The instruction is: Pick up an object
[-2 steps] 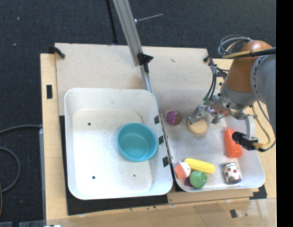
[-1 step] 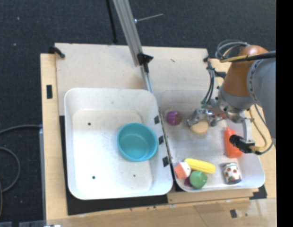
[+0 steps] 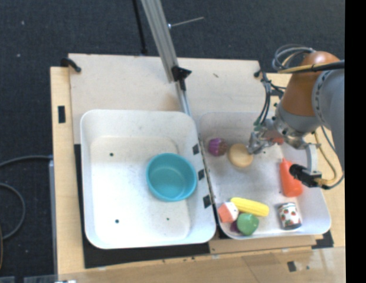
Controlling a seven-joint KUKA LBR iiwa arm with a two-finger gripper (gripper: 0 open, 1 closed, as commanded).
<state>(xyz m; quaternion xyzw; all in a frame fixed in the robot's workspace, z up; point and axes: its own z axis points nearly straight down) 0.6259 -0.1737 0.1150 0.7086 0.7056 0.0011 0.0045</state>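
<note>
**Grey arm low over right bin**

Camera view: gripper [image 3: 255, 143] sits in the right bin [image 3: 230, 122], touching or just beside a tan ball [image 3: 241, 157]; cannot tell its state. Purple ball [image 3: 216, 147] lies near. Orange block [image 3: 290, 179], banana [image 3: 250, 206], green fruit [image 3: 247, 223] and can [image 3: 289, 215] occupy the near side. Blue bowl [image 3: 171, 177] rests in the left bin [image 3: 112, 128].

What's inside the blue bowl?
The round blue plastic bowl in the left white bin shows only its own blue bottom and wall, with no toy inside. The bin floor beneath it is covered.
</note>
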